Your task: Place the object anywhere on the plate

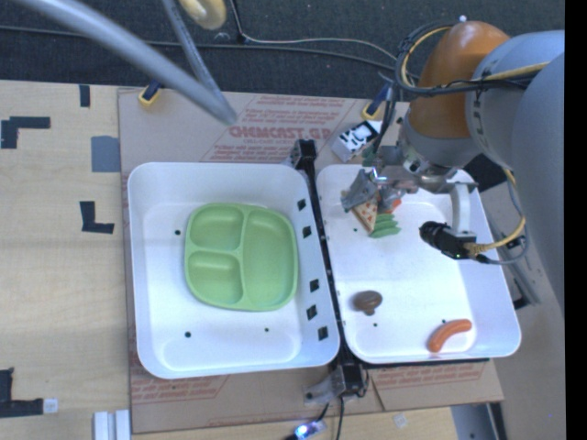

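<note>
the arm (495, 90) leans in from the right, its orange band bright above the wrist, and the gripper (371, 195) hangs low over the far left part of the right bin (486, 291). right at its tip sits a small toy piece of food (378, 218), tan on top with a green base, tilted a little. the metal fingers (358, 193) are close about its upper end and seem to be touching it, but from up here i cannot tell whether they are spread, pressed together or really pinching it.

the green plate (241, 255), with its three compartments, lies in the middle of the left bin (156, 273), well apart from the gripper and across the divider between the bins.

lower down in the right bin there is a small brown round thing (368, 301) near the middle, and an orange sausage-like piece (448, 334) by the near right corner. a black cable piece (448, 239) juts from the wrist over the bin's right part. both bins sit on a sheet of cardboard (275, 126) with red print.
</note>
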Available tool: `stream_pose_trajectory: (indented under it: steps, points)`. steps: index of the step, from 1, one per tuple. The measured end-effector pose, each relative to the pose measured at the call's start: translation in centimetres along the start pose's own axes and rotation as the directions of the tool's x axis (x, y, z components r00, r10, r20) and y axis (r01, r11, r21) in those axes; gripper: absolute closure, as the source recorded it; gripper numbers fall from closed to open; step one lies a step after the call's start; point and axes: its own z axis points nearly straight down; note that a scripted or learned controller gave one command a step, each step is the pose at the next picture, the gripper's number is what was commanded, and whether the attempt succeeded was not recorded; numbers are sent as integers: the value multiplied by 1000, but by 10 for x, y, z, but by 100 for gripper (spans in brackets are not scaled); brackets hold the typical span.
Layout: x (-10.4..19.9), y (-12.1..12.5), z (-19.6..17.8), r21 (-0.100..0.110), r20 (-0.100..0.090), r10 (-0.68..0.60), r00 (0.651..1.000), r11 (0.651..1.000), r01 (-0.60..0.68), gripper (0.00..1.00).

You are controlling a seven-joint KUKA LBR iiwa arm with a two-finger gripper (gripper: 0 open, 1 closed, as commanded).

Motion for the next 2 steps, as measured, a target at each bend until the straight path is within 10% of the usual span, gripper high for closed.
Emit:
stream_pose_trajectory:
  steps: [2]
  points:
    - [106,26,-16,-1,-1,0,1000,1000,0,100]
